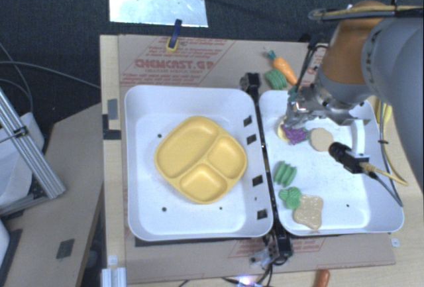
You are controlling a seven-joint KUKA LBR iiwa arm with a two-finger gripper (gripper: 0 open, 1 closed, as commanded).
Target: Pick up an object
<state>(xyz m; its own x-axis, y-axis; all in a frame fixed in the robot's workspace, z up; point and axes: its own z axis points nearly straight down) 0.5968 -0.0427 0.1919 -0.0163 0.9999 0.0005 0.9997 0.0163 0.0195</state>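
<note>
My gripper (295,118) reaches down into the far left part of the right bin (377,209). It is directly over a purple grape bunch (296,136) that lies on a small yellow piece. I cannot tell whether it touches the grapes. A round tan piece (321,139) lies just right of the grapes. Nearer the front are a ridged green piece (285,173), a smaller green piece (290,197) and a tan cookie-like piece (309,211).
The left bin (142,213) holds a yellow divided plate (201,158). An orange carrot (285,67) and a green item (275,78) lie on the cardboard behind the right bin. A black divider (260,146) runs between the bins.
</note>
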